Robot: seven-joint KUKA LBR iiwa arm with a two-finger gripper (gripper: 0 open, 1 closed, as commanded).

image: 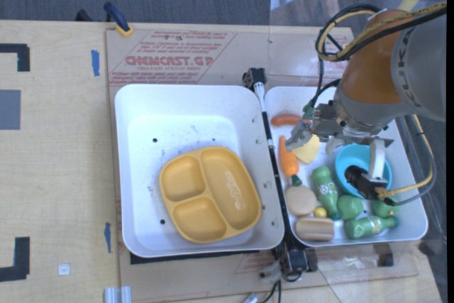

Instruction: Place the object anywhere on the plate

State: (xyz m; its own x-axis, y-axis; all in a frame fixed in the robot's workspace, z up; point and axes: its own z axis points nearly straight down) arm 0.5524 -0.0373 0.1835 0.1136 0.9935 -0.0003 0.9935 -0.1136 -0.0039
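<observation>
A yellow plate [208, 193] with three compartments lies in the left bin [142, 117], toward its front, and nothing rests on it. My gripper [310, 130] hangs low over the back left part of the right bin [415, 227]. It is just above a pale yellow wedge [309, 150] and beside an orange carrot [287, 159]. A small red-orange sausage [286, 120] lies just behind the gripper. The wrist hides the gripper's tips, so I cannot make out anything held.
The right bin is crowded: a blue cup [352, 168], several green toy vegetables [326, 184], a beige bun [301, 200] and a bread roll [315, 228]. A black divider [264, 120] runs between the bins. Cables loop above the arm's orange band [369, 74].
</observation>
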